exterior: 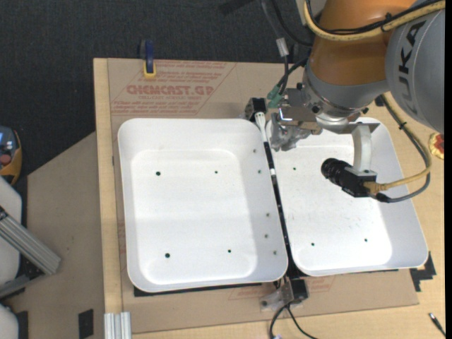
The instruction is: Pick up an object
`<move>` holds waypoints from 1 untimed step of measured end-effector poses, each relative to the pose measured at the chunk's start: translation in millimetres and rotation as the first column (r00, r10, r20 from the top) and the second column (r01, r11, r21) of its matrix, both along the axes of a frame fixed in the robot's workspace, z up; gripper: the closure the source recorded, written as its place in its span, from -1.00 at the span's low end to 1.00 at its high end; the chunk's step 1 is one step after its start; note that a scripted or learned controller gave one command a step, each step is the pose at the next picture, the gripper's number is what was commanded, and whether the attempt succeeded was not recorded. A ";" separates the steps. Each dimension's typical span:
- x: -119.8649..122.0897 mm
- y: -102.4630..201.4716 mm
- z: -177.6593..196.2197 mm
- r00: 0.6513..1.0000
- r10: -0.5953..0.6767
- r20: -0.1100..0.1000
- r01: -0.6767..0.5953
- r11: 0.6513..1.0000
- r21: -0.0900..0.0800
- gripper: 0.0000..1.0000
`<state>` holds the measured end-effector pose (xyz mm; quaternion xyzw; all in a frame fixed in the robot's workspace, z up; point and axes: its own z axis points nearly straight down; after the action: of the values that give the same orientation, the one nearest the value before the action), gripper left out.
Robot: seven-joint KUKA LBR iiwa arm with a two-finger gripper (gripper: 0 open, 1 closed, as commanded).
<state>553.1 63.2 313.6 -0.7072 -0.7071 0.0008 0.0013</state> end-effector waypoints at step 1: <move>22.2 -42.0 26.2 1.000 -0.003 0.009 0.003 1.000 -0.002 1.00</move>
<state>575.3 21.3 339.7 -0.7083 -0.7059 -0.0015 -0.0026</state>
